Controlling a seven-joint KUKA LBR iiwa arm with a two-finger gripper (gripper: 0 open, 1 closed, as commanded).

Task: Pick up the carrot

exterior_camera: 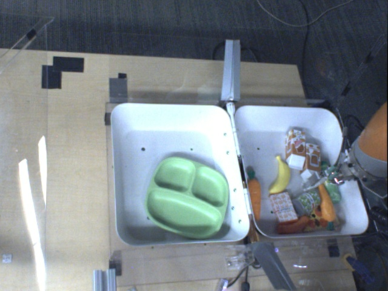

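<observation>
Well left of the hand [332, 176], the carrot [254, 197] is lying against the right bin's [267, 126] left wall. Hand is hovering over clutter; its state I cannot tell. Approach step; next needs leftward travel.

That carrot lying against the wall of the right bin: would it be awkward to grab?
Probably somewhat. The carrot looks rounded and tapered, so it may roll or slip from a pinch. It looks like a stiff toy, likely light. It hugs the right bin wall, leaving fingers little room.
</observation>
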